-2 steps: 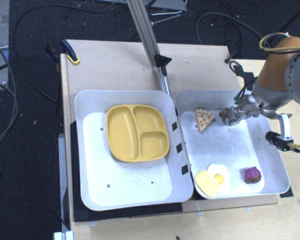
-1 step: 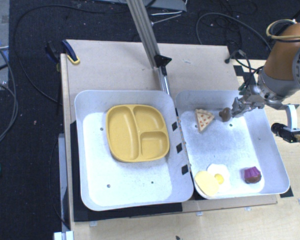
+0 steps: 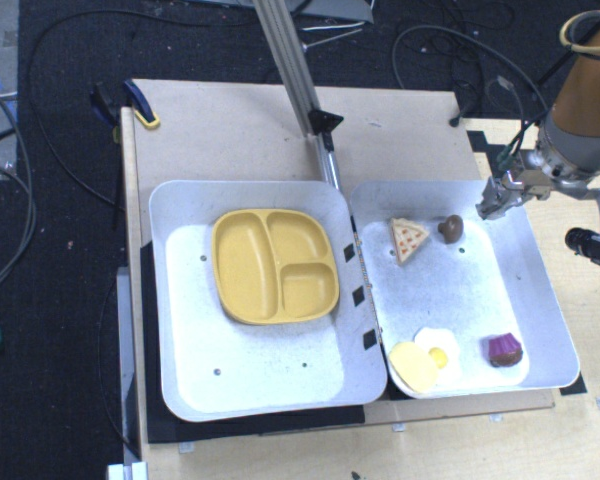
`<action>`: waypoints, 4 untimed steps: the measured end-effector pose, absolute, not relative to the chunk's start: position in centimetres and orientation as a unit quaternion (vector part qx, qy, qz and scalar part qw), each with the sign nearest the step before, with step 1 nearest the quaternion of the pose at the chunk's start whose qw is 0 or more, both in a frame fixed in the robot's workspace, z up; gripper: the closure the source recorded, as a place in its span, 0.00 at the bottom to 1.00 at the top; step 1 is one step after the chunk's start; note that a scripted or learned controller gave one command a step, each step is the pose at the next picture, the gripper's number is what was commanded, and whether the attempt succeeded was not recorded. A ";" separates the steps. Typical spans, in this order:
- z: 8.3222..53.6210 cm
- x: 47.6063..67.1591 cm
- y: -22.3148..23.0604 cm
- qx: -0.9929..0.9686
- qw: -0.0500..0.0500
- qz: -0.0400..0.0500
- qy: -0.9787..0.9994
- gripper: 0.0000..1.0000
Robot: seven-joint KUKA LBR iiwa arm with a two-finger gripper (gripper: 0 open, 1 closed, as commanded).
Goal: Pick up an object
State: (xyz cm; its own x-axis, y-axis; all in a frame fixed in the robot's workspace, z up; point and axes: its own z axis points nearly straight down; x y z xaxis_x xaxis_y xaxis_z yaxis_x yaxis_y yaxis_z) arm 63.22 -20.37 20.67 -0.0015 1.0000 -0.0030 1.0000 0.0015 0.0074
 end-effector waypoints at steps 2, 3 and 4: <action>24.7 63.1 -14.1 0.704 -0.001 0.000 0.710 1.00; 24.4 62.5 -9.3 0.705 -0.001 0.000 0.710 1.00; 23.0 63.1 -4.0 0.704 -0.001 0.000 0.710 1.00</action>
